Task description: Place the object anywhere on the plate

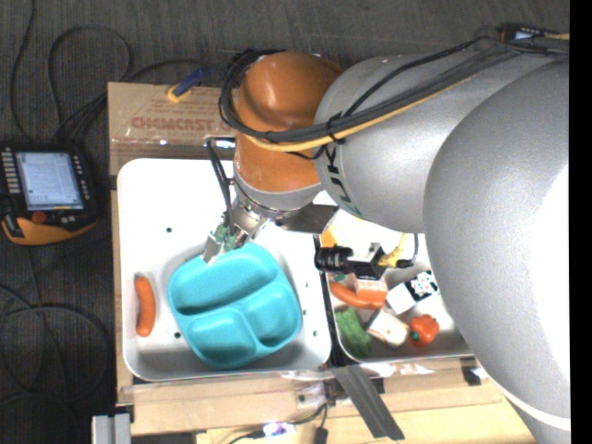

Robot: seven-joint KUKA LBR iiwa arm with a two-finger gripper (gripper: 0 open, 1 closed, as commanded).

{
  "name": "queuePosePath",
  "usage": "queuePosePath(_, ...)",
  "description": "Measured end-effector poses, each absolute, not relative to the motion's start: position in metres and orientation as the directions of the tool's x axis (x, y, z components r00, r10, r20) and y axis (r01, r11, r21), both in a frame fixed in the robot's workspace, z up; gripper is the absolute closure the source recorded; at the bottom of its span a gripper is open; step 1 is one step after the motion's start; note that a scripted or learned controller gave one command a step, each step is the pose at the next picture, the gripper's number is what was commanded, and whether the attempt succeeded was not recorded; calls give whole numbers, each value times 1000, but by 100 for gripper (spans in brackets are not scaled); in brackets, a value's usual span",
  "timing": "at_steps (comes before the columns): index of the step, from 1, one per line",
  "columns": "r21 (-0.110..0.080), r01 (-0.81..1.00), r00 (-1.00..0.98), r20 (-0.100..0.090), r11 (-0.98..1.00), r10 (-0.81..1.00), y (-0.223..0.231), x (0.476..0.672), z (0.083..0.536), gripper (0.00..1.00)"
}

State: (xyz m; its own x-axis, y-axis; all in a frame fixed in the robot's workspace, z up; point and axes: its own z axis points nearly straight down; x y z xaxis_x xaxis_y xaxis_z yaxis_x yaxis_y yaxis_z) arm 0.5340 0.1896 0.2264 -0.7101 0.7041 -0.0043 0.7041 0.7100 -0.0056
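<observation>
Arm hangs over the left bin (148, 178), its end effector (222, 240) at the blue plate's (236, 308) far-left rim.
Whether the end effector is spread or pressed together cannot be told. An orange sausage-shaped object (144, 304) lies near the bin's left wall, just beside the three-section plate. Assorted toy foods (379, 313) crowd the right bin.

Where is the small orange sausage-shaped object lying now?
The orange sausage-shaped object lies in the left white bin, near its left wall, apart from the turquoise divided plate on its right.
</observation>
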Motion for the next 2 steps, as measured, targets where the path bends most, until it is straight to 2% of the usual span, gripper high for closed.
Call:
queuePosePath(1,-4,806,-593,0,593,806,193,541,196,100)
queuePosePath(2,-3,909,-417,-3,417,909,187,520,249,100)
